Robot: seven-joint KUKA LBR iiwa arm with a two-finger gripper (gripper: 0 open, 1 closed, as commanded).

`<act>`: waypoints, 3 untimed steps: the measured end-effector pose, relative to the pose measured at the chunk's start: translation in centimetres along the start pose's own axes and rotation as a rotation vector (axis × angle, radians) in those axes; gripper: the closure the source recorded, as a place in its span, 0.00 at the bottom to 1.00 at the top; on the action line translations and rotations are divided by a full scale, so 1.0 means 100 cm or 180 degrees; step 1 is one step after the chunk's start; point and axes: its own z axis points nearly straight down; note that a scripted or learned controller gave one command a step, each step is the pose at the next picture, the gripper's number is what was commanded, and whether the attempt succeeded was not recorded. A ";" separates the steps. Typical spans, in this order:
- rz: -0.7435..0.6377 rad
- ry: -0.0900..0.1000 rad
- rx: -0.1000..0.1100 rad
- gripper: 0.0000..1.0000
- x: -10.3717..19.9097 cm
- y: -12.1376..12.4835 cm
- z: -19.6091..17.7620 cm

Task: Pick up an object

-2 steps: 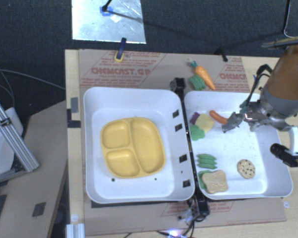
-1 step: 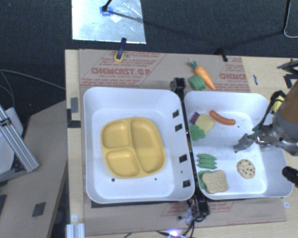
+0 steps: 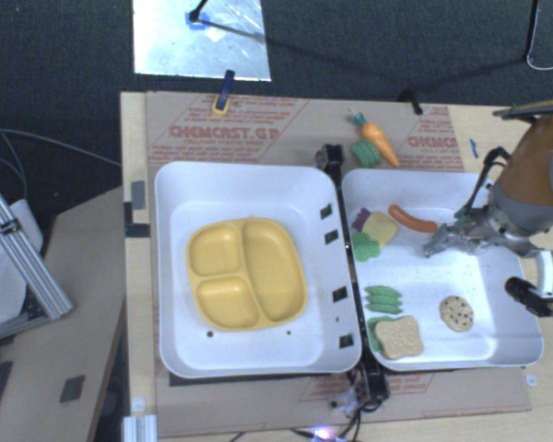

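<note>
My gripper [image 3: 438, 242] hangs low over the right bin [image 3: 507, 348], reaching in from the right and pointing left. Just to its upper left lies an orange-red toy sausage [image 3: 412, 218]. It stays apart from the gripper, and nothing shows in the gripper's grasp. A chocolate-chip cookie [image 3: 456, 313] rests below the gripper. Further left are a slice of toast [image 3: 400, 337], green bean pods [image 3: 383, 296], a yellow and purple toy piece [image 3: 375, 225] and a green leafy piece [image 3: 364, 247].
The left bin [image 3: 175, 339] holds a yellow divided plate [image 3: 246, 273]. A toy carrot [image 3: 379, 140] and a green piece [image 3: 365, 153] lie on the cardboard behind the bins. The arm's orange-banded wrist [image 3: 539, 178] stands over the right bin's right edge.
</note>
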 end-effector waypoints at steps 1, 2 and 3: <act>0.0026 0.0018 0.0037 0.00 0.016 -0.108 -0.002; 0.0011 0.0004 -0.0002 1.00 0.015 -0.101 -0.014; -0.0024 0.0006 -0.0017 1.00 0.072 -0.010 -0.003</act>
